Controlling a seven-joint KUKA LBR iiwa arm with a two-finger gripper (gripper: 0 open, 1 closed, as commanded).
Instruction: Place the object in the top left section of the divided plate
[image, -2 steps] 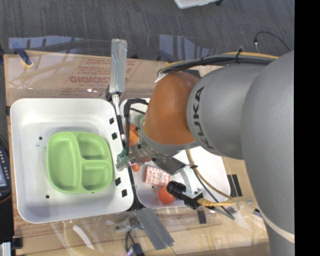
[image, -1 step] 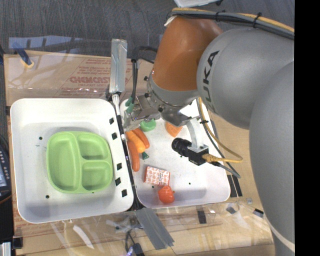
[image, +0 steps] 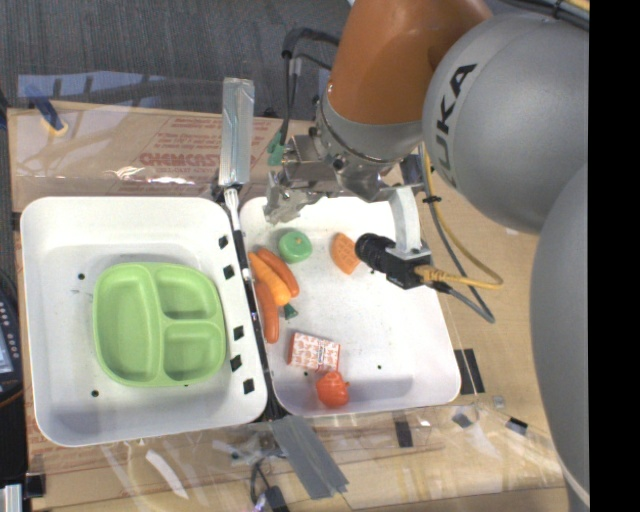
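A: We take this as the reaching step. Our gripper (image: 283, 200) hovers at the far left corner of the right bin (image: 430, 330), and the plate (image: 158, 323) in the left bin (image: 50, 260) has nothing in it.

B: Which object? The task doesn't say. Nearest are the green disc (image: 294, 243) and the hot dog (image: 274, 273); the orange piece (image: 344, 252), packet (image: 314, 351) and red fruit (image: 332, 389) lie nearer us.

A: The next move calls for dropping squarely over one item, clear of the bin wall, then carrying it left to the plate's far left section.

B: And the hand's state?

A: We cannot tell; the wrist hides it, and we see nothing held.
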